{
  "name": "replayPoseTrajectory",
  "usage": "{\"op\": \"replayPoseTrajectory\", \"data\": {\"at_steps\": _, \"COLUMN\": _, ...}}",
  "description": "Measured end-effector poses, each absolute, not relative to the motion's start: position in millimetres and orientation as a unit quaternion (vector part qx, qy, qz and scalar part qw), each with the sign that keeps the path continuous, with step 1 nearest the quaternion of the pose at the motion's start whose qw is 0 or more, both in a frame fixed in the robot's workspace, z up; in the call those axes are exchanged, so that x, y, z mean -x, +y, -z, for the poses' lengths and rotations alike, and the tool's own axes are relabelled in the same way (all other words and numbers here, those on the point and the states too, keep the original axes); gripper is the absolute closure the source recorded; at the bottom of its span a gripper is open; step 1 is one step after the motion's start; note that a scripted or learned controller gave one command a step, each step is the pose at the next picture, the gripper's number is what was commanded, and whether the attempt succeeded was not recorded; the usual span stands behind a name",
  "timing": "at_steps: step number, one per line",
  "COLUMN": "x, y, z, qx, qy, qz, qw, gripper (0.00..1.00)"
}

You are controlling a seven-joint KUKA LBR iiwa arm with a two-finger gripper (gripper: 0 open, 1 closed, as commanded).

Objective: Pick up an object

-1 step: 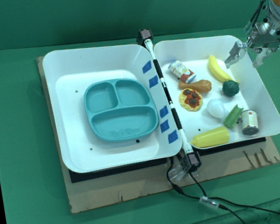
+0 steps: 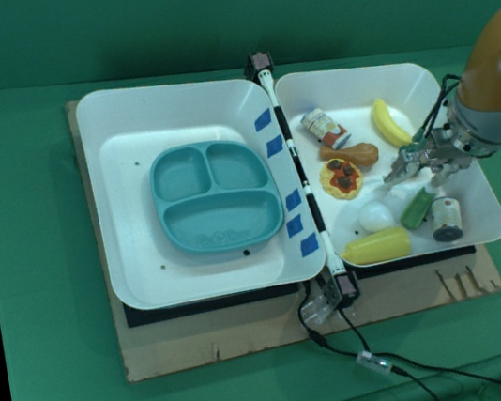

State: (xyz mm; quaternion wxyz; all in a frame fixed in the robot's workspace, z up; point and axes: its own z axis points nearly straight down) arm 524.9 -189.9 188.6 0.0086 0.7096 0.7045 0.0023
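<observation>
The arm (image 2: 496, 77) reaches in from the right over the right bin (image 2: 445, 86), its hand (image 2: 420, 163) hovering low above the middle of that bin; whether the hand is apart or together cannot be told from this slant, and nothing shows between its tips. Toy foods crowd the right bin: a banana (image 2: 390, 121) near the far wall, a small red-and-white carton (image 2: 325, 125) beside a drumstick (image 2: 351, 154), a little pizza (image 2: 341, 179) just in front of the drumstick, a white egg (image 2: 375, 216), a yellow corn cob (image 2: 376, 245) along the near wall, a green piece (image 2: 417, 208) just below the hand, and a white can (image 2: 446, 217) next to it. The left bin (image 2: 114, 122) holds a teal divided plate (image 2: 215, 195). Blue tape squares (image 2: 288, 200) mark the left bin's rim where the bins meet on the tabletop (image 2: 45, 277).
</observation>
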Motion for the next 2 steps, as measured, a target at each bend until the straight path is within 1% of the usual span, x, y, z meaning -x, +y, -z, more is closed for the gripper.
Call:
{"op": "replayPoseTrajectory", "data": {"at_steps": 1, "x": -654.5, "y": -136.4, "z": -225.3, "qx": -0.708, "qy": 0.706, "qz": -0.0031, "qw": 0.007, "gripper": 0.0}}
{"op": "replayPoseTrajectory", "data": {"at_steps": 2, "x": -654.2, "y": -137.0, "z": -225.2, "qx": -0.709, "qy": 0.706, "qz": -0.0024, "qw": 0.007, "gripper": 0.0}}
